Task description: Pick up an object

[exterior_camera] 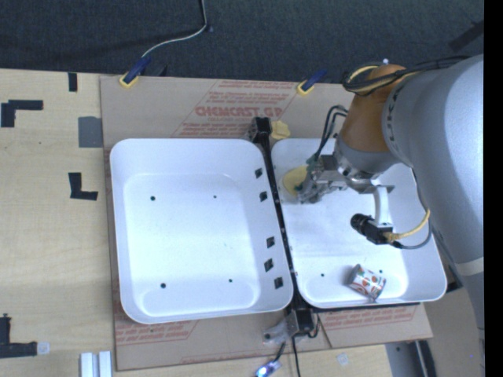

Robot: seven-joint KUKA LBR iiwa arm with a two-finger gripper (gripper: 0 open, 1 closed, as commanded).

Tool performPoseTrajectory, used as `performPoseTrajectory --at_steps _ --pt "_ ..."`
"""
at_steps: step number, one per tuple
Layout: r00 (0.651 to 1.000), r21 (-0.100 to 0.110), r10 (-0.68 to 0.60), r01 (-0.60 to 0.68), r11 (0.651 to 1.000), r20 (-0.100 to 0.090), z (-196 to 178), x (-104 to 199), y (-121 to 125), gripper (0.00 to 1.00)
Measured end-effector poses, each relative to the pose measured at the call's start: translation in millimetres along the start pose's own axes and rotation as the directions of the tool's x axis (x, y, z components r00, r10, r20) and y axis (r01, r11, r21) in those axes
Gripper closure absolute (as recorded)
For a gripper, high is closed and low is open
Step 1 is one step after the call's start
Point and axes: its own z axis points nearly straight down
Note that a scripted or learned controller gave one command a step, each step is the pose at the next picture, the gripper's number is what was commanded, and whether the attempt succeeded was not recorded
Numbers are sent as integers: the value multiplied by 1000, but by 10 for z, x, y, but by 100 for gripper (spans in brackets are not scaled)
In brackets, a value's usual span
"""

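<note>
While the grey arm (pixel 440 140) reaches over the right bin (pixel 416 289), its gripper (pixel 313 185) sits low at a pale yellow object (pixel 293 181) near the divider (finger state cannot be told) — a small crumpled packet (pixel 366 281) lies slantwise, long axis upper-left to lower-right, near the front rim.

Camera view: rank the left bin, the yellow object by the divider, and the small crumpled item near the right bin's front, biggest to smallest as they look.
1. Left bin.
2 and 3. Yellow object and crumpled item look alike in size; the arm partly hides the yellow one, so no ranking.
</note>
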Motion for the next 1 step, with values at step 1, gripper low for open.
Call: performPoseTrajectory --at_steps 1 --pt "1000 -12 1 -1 1000 4 -1153 -297 455 100"
